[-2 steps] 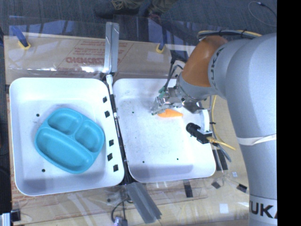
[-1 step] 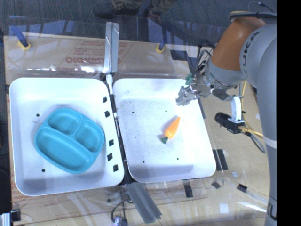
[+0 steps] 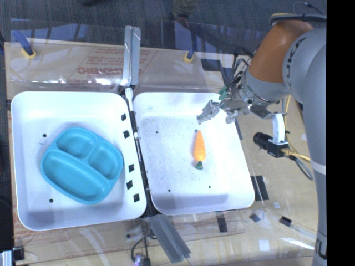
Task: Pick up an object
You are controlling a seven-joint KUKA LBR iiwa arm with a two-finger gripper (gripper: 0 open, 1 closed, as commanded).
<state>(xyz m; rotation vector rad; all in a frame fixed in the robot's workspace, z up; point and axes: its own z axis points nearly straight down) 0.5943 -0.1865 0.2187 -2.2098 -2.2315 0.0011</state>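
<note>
Two white bins (image 3: 238, 165) sit side by side on the table, where the arm's tool (image 3: 213, 113), fingers apart and holding nothing, hangs right of centre just above a toy carrot (image 3: 199, 148), seemingly on approach and needing to descend and close.

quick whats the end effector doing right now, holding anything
End effector: fingers too small and blurred to tell open or closed; nothing seen in it. It sits above the right bin, apart from the toy carrot.
</note>
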